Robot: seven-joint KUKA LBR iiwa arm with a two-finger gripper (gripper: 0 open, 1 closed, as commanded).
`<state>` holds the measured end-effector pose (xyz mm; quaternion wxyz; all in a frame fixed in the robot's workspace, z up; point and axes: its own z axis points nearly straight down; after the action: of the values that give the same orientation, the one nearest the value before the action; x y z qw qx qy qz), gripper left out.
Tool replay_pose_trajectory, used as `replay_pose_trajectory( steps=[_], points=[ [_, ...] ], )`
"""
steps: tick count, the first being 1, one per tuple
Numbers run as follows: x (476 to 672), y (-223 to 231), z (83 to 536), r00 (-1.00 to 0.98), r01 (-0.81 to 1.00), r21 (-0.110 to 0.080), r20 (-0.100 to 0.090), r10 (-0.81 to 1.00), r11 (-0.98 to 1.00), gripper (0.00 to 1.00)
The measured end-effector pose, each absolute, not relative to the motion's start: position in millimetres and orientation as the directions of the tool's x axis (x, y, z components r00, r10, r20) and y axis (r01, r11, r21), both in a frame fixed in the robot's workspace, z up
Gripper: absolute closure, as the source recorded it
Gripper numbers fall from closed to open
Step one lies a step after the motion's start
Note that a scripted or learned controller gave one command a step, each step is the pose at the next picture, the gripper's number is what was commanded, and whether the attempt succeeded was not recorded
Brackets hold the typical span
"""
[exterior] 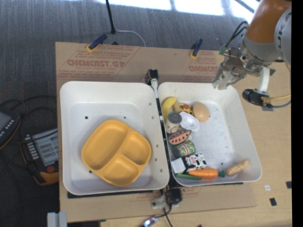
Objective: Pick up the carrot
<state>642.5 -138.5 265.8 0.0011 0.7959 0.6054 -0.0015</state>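
The bench point(265, 141) carries two white bins side by side on a cardboard sheet point(94, 63). The arm point(270, 18) reaches in from the right, and its gripper point(224, 82) hangs above the far right corner of the right bin point(246, 126), well apart from everything inside. Its fingers point down, but whether they are spread or closed I cannot tell; nothing is visible between them.

The step in hand looks like the approach: the carrot is not yet reached. The next move calls for travel across the whole bin, from its far edge to its near edge, then a descent over the carrot with the fingers set across its narrow body. Crowding is the likely trouble, since neighbours sit close at its green end.

The left bin point(75, 98) holds one yellow divided tray point(117, 151), lying a little toward the near edge.

The right bin holds a heap along its left wall: a banana point(167, 105) at the far end, an egg-shaped piece point(201, 111), a white cup point(190, 122), a watermelon slice point(179, 137), a green can point(185, 148) and a black-and-white carton point(194, 161). The carrot point(203, 173) lies flat along the near edge, orange with its green tip pointing left. A tan peanut-like piece point(237, 167) rests near the near right corner, just beside it.
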Motion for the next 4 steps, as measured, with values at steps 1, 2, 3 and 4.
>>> replay_pose_trajectory(
  steps=[1, 2, 3, 4],
  points=[
    [664.2, -217, 133, 0.298, 0.954, -0.005, -0.003, 0.954, -0.298, 1.0],
    [641.5, -149, 90, -0.015, 1.0, 0.009, -0.007, 1.0, 0.015, 1.0],
    [560.0, -227, 91, -0.141, 0.99, 0.01, -0.01, 0.99, 0.141, 1.0],
    [504.4, -85, 184, -0.407, 0.913, 0.0, 0.001, 0.913, 0.407, 1.0]
  ],
)
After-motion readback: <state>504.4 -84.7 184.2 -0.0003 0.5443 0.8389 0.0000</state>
